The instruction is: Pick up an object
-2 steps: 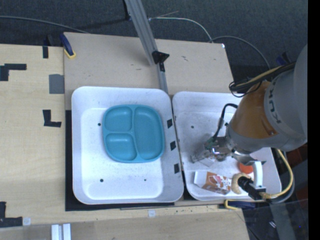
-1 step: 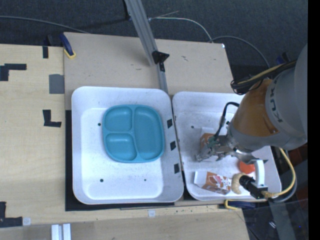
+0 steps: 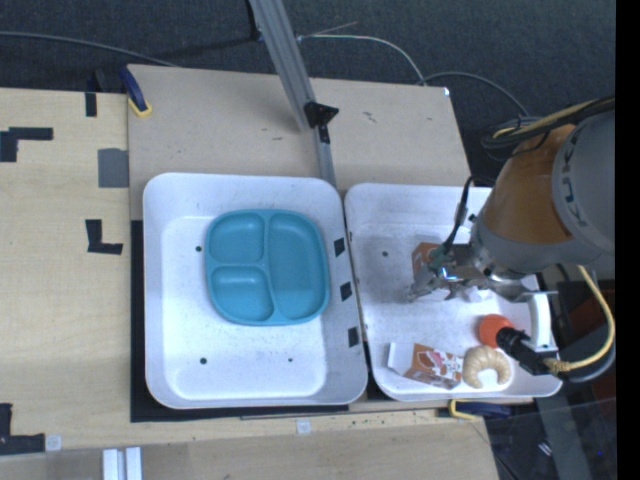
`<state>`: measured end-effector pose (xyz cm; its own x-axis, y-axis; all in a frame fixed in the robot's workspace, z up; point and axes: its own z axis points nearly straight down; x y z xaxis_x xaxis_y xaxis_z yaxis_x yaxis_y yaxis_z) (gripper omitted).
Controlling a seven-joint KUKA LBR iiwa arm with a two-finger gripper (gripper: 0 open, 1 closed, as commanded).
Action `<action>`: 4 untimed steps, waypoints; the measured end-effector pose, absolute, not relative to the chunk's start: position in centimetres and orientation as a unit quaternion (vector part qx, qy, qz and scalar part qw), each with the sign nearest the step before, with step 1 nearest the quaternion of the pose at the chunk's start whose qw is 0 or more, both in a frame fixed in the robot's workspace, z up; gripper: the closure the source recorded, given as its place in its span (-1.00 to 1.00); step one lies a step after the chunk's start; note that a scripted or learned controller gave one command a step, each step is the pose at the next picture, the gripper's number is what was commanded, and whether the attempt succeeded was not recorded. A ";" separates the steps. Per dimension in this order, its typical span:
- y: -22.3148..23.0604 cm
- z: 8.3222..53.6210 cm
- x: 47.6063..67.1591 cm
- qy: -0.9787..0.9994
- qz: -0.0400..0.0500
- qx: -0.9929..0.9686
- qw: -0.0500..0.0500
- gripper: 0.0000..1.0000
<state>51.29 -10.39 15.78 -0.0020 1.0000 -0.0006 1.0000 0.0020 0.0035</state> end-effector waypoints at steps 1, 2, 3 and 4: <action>-10.4 21.0 51.4 0.708 0.001 0.707 0.001 1.00; -5.5 21.6 54.4 0.709 0.001 0.705 -0.001 1.00; -0.7 20.7 56.3 0.709 0.000 0.705 -0.001 1.00; 4.6 22.3 58.0 0.710 0.001 0.704 -0.001 1.00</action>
